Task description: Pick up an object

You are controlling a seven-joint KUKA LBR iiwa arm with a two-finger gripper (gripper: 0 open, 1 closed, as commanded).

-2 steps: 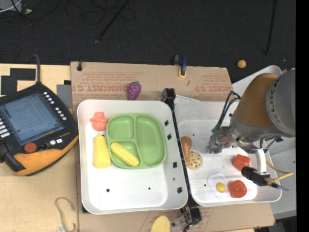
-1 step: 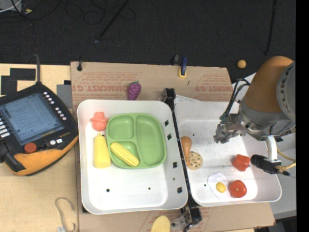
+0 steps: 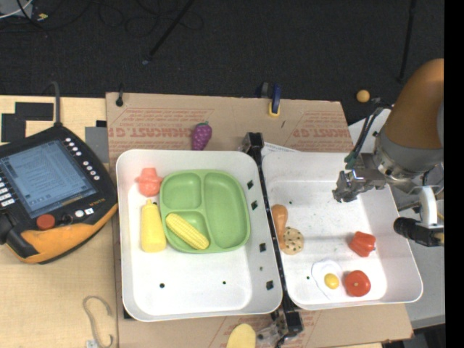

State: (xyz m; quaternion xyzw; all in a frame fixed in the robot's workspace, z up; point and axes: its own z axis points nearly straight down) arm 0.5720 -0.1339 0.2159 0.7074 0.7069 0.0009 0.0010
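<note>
My gripper [image 3: 346,192] hangs over the upper right part of the right bin [image 3: 308,187], with nothing visible between its fingers. Below it in that bin lie a red pepper [image 3: 362,243], a red tomato [image 3: 357,283], a fried egg [image 3: 328,277], a cookie [image 3: 291,241] and an orange carrot-like piece [image 3: 278,214]. The left bin [image 3: 188,292] holds a green divided plate [image 3: 205,210] with a corn cob [image 3: 188,231] on it, a yellow bottle [image 3: 151,227] and a pink toy [image 3: 148,182].
A purple grape bunch [image 3: 201,135] lies on the cardboard behind the left bin. A teach pendant [image 3: 51,191] sits at the left. A yellow lemon-like object [image 3: 241,336] lies in front of the bins. An orange ball [image 3: 362,96] rests at the back right.
</note>
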